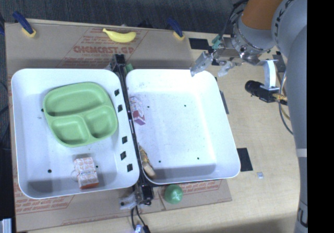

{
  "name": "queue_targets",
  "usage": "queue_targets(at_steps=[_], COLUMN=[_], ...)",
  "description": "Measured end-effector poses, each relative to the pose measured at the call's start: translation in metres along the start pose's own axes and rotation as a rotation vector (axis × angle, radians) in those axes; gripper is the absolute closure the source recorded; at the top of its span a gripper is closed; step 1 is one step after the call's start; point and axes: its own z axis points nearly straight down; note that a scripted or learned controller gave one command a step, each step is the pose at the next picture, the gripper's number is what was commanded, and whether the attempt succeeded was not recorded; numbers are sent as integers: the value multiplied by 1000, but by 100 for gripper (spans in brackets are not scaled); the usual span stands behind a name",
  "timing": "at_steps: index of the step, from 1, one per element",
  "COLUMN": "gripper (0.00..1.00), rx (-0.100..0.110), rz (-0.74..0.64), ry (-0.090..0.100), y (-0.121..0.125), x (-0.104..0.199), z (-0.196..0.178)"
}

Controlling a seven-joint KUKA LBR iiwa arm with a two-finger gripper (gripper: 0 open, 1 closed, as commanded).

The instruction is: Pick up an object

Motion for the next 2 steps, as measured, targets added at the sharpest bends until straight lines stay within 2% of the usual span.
queue_targets(at_steps=[1,2], gripper=[0,0], rx=[0,-3], rz=[0,-1], ry=[0,1], y=[2,18], x=[-10,33], z=[179,80])
